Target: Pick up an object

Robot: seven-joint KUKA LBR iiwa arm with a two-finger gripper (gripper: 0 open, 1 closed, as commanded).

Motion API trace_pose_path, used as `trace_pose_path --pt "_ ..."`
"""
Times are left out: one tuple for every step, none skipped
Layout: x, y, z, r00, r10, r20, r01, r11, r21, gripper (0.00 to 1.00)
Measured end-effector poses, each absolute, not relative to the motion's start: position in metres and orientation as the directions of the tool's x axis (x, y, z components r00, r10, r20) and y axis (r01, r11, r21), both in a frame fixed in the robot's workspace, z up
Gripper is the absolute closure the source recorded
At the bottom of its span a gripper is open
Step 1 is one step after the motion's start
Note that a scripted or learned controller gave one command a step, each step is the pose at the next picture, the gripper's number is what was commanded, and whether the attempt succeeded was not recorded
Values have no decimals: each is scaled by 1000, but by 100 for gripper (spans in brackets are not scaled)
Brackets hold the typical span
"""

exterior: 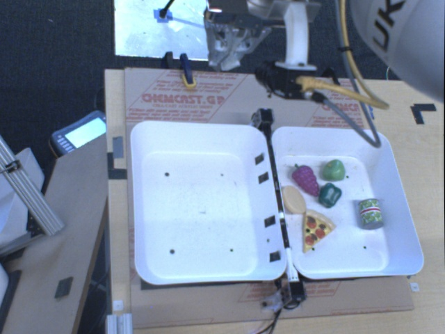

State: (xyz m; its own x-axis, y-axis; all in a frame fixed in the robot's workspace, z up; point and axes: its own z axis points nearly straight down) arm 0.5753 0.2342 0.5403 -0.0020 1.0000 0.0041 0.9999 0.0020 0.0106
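The pale wooden worktop fills the lower part of the frame, with a brown cardboard sheet printed in red letters lying on it under both bins. The large grey arm enters at the upper right corner, its casing blurred and close to the lens.

The left shallow white plastic bin sits in the centre left of the frame. The right shallow white plastic bin touches it along a seam marked by small dark clips, and holds all the objects.

At the top centre of the frame, the metal hand hangs above the cardboard, behind the far edge of the left bin and well apart from the objects. Nothing is seen between its tips, but whether it is spread or closed I cannot tell, since the parts blur together. A yellow cable and a grey hose run from beside it toward the right.

In the right bin, a triangular toy pizza slice with red dots lies in the lower left part. Just above it lies a tan oval piece, and above that a purple bunch of toy grapes. To the right of the grapes sits a light green rounded toy, with a dark green toy pepper just below it. A small grey can with a coloured label stands nearest the right wall.
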Motion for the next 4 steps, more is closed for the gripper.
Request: trace_pose_path --pt "522 234 340 0 1000 -7 1000 0 -17 100" --pt "557 234 433 1 1000 4 1000 -1 11 100" --pt "572 234 542 -4 1000 6 1000 4 14 100" --pt "483 190 433 1 1000 -4 1000 -1 -12 100"
